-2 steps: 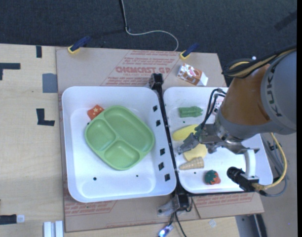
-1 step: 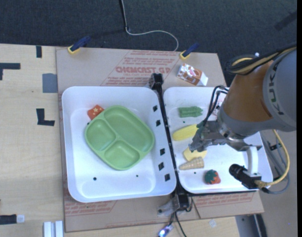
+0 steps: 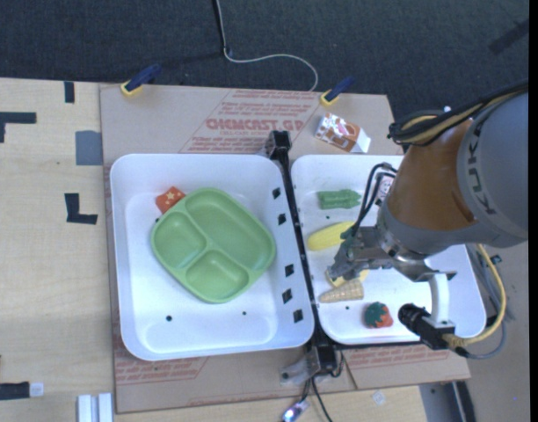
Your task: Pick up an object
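My gripper [image 3: 346, 268] reaches down into the right bin [image 3: 454, 316], its dark fingers over a pale waffle-cone piece [image 3: 341, 293] near the bin's left wall. Just above it lies a yellow banana-like piece [image 3: 326, 236], partly covered by the wrist. A green oblong piece [image 3: 338, 200] lies toward the back of the bin. A red and green strawberry-like piece [image 3: 377, 315] sits at the front. The arm's orange band and grey body hide the bin's right half.
The left bin [image 3: 133, 236] holds a green divided plate [image 3: 213, 244] and a small orange-red block [image 3: 170, 199] at the plate's back left. A small printed packet [image 3: 342, 134] lies on the cardboard behind the right bin. A black divider runs between the bins.
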Robot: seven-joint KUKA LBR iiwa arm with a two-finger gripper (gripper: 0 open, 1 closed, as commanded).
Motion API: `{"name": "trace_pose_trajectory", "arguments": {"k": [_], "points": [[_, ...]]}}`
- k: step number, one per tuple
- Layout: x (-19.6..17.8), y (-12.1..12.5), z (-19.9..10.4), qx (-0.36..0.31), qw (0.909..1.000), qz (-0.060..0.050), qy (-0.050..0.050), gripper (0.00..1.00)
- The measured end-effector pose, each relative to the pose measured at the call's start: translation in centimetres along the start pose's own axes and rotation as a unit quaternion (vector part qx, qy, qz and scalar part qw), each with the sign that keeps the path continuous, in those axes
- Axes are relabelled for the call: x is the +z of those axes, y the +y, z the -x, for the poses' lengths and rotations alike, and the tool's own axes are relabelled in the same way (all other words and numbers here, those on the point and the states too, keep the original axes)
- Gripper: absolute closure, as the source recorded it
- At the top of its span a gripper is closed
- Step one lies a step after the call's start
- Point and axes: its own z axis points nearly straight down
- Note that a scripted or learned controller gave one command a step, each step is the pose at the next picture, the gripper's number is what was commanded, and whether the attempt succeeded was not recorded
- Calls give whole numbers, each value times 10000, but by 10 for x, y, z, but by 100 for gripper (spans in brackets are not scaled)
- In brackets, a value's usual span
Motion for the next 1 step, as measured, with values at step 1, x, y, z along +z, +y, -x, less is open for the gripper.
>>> {"name": "trace_pose_trajectory", "arguments": {"k": [1], "points": [[-101,1,-32,-21,10000,40,-2,100]]}}
